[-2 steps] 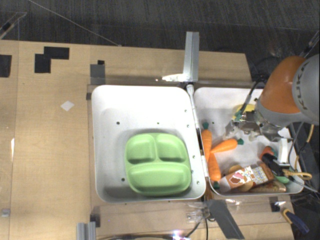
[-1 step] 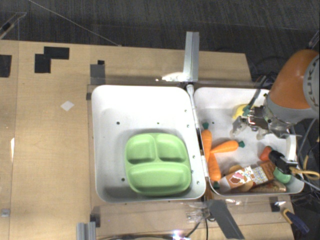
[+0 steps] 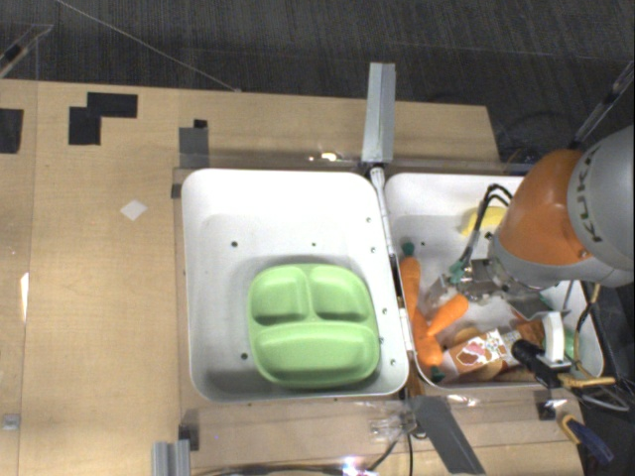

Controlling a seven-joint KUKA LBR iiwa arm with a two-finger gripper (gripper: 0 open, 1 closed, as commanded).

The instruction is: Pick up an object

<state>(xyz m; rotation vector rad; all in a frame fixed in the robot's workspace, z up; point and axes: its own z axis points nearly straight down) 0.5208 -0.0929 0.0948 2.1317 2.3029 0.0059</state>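
1. Clearly, we see the gripper (image 3: 458, 284) down in the right bin (image 3: 437, 206), the arm (image 3: 556, 216) reaching in from three o'clock.
2. We cannot tell whether it grips anything.
3. Carrots (image 3: 437, 320) lie at seven o'clock from the gripper, along the bin's left wall; one sits just beside the gripper.
4. A brown packet (image 3: 481, 353) rests at five o'clock from the carrots, touching them.
5. At nine o'clock, the left bin (image 3: 228, 206) holds a green divided tray (image 3: 313, 323).
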